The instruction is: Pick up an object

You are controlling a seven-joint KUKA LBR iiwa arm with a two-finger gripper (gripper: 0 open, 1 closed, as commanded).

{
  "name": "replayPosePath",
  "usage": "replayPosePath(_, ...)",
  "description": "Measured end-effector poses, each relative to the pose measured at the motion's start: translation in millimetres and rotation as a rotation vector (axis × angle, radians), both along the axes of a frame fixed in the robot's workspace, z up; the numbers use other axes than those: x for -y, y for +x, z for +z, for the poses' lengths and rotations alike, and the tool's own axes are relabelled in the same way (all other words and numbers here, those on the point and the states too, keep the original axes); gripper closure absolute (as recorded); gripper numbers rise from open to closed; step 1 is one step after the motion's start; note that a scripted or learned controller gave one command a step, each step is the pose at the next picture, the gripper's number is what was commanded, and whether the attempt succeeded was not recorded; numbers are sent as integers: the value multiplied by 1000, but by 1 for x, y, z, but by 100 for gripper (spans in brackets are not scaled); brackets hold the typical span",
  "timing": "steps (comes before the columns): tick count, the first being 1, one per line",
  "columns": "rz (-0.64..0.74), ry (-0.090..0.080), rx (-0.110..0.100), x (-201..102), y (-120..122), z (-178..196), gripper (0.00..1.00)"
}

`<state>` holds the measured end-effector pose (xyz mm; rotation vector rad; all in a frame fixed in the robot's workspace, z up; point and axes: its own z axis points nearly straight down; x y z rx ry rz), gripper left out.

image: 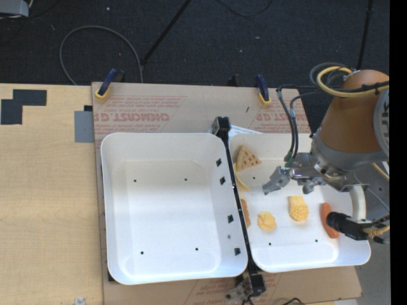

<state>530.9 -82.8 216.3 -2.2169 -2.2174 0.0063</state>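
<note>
The gripper (278, 183) hung over the right bin (299, 259), its grey fingers pointing toward the divider between the two bins; whether the jaws stood apart or closed could not be told from the view, and nothing showed between them. Taking the gripper as the landmark, the yellow corn-cob piece (297, 208) lay just beside it toward the near rim and a little toward the arm, apart from the fingers. The small yellow lump (266, 221) lay near it too, straight toward the near rim, with bare white floor between them. The tan wedge with a waffle pattern (247, 159) sat on the far side of the gripper, close against the divider and the bin's far edge. The orange piece (329, 221) lay well apart from the gripper, hard by the bin's right wall under the arm's cables. A sliver of orange-tan (244, 210) pressed against the divider, on the gripper's left. Open floor ran from the gripper toward the near rim, past the two yellow things. Beyond the divider, the left bin (114, 202) spread wide.
</note>
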Motion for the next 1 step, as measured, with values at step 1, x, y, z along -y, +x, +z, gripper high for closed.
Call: replayPosePath(1, -4, 0, -3, 64, -18, -118, 0)
